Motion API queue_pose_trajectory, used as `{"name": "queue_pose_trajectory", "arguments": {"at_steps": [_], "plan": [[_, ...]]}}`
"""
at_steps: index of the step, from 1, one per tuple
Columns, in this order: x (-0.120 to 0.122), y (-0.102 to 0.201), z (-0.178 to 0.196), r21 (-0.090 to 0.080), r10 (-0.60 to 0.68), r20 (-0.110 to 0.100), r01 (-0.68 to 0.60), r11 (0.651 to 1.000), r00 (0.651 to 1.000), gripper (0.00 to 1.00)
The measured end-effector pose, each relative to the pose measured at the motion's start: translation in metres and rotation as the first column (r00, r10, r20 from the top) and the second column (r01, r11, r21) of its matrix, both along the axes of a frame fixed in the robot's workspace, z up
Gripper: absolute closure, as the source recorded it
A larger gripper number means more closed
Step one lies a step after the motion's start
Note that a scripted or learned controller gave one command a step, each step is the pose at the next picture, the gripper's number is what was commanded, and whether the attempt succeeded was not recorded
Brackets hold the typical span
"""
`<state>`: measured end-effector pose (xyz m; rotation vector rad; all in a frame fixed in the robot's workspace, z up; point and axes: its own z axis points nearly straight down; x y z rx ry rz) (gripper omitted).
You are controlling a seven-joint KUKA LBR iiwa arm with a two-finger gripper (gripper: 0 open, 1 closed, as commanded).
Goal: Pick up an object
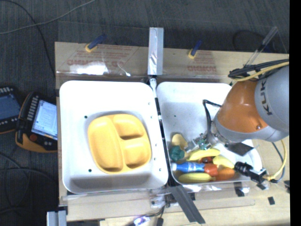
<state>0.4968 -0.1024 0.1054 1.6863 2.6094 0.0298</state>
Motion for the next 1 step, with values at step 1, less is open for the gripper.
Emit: {"name": "queue_pose_trajectory", "arguments": {"at_steps": [1], "plan": [[-0.0130, 0.0246, 0.0775, 0.002, -0.125, -0.042, 0.125, 0.992, 0.991, 1.00]]}}
